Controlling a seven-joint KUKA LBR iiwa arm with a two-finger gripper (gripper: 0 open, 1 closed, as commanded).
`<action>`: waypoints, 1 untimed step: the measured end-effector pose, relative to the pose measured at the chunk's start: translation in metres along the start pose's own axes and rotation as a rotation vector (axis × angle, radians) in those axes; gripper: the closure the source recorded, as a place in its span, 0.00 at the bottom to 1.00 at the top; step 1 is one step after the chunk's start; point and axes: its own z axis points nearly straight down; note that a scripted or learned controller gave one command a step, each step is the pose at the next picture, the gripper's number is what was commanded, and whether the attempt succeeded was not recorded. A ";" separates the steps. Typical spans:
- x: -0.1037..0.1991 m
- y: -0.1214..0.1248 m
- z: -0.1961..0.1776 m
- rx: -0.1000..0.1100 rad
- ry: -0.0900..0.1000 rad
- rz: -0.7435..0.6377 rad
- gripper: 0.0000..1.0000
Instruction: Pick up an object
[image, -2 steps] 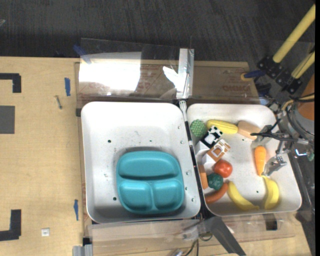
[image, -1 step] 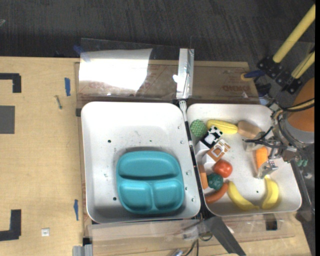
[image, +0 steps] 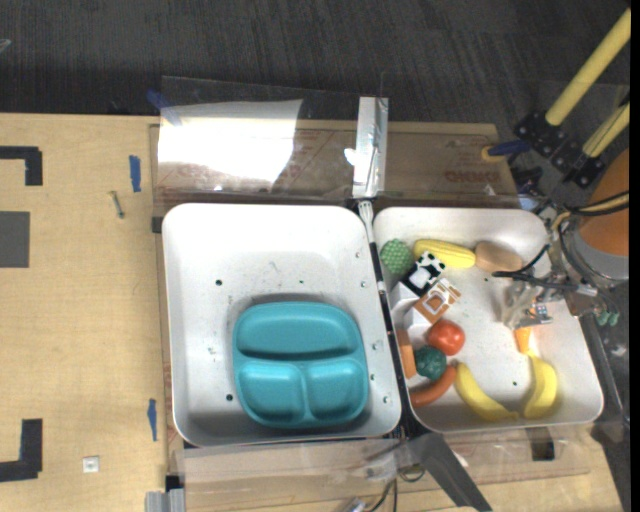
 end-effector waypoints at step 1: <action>0.000 0.001 0.001 -0.001 0.002 -0.001 0.00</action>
